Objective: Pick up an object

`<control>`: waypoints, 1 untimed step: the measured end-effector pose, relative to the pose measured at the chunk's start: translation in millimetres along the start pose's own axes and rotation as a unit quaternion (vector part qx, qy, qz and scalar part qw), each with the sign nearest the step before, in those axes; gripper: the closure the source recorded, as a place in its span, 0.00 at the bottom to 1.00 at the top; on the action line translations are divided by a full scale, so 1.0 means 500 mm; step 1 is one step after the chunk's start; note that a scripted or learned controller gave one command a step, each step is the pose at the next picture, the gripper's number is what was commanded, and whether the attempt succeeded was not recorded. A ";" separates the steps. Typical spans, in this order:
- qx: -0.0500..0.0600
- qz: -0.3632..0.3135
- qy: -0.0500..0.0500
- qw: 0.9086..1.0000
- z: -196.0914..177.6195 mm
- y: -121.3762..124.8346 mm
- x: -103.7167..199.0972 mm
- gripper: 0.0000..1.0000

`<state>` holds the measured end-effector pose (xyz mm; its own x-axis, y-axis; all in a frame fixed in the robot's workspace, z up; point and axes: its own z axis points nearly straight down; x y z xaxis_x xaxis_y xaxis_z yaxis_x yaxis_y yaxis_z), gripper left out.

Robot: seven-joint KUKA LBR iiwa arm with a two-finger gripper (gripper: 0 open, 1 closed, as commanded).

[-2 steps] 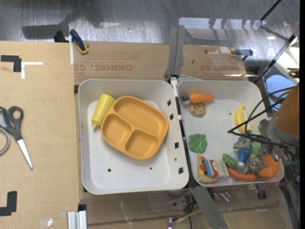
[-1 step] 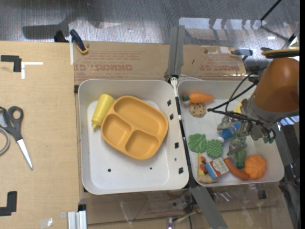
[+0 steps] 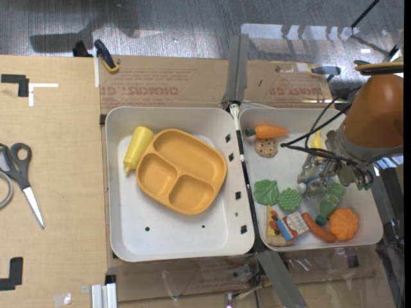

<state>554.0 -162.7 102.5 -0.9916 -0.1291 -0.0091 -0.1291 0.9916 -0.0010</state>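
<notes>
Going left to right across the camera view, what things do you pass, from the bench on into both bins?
Scissors → yellow bottle → orange divided plate → green lettuce leaf → gripper → orange pumpkin.

A: Where is the robot arm [image 3: 379, 117]?

B: It comes in from the right side. It is bent down low.

A: What does it look like?

B: The big round part near the top is orange. Under that there is a grey part, the wrist [image 3: 350, 147]. Some black wires run along it.

A: And the gripper [image 3: 316, 179]?

B: It hangs under the wrist and points down and a bit to the left. It is shiny metal and looks small next to the arm.

A: Are its fingers open or closed?

B: I can't tell. That part is too blurry and crowded to see.
</notes>
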 end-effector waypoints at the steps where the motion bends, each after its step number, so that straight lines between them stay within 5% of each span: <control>1: 0.000 0.019 0.002 1.000 0.020 0.048 -0.117 1.00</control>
<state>608.9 -131.5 93.0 -0.9958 -0.0913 -0.0057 -0.0913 0.9958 0.0002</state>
